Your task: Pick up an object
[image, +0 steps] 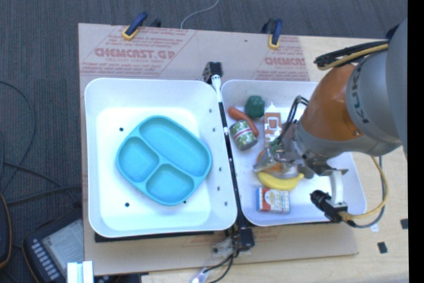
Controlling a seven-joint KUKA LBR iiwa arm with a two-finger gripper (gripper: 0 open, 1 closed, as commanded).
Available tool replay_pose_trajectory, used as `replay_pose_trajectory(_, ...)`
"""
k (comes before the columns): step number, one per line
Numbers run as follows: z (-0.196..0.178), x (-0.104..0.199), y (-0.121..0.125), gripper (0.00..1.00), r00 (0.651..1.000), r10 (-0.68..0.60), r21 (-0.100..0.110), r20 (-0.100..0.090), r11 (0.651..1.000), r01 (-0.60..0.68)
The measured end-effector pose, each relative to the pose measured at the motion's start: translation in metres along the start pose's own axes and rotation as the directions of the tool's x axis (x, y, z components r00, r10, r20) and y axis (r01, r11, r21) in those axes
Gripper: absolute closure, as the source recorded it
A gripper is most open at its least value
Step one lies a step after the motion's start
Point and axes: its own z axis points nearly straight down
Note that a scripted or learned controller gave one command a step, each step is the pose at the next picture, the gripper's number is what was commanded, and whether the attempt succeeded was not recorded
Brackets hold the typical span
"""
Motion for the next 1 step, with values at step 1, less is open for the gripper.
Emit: replay_pose_trajectory(1,-0.0862,0.1049,-0.0312,1.0,1.0,-0.003,0.008,-0.001,1.0,0.003)
